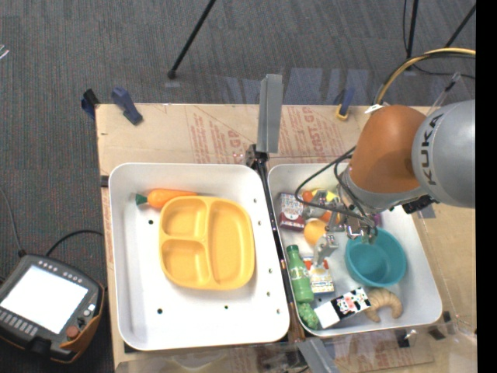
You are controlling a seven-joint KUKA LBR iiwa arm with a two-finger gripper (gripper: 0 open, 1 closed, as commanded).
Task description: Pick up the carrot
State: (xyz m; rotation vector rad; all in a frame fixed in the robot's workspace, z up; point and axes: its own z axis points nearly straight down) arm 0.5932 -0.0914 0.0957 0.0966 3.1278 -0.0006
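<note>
The carrot (pixel 169 197), orange with a green stem end pointing left, lies in the left bin (pixel 132 286) at its upper left, touching the top edge of a yellow divided plate (pixel 207 242). My gripper (pixel 329 242) hangs over the right bin (pixel 423 286), low among the clutter near an orange fruit (pixel 314 231). It is well to the right of the carrot, across the wall between the bins. The orange wrist band and cables hide much of the gripper from above.
The right bin holds a green bottle (pixel 299 275), a teal bowl (pixel 376 262), a croissant (pixel 387 304), a cow-patterned box (pixel 347 305) and a maroon packet (pixel 291 211). A grey post (pixel 269 123) stands behind the bins.
</note>
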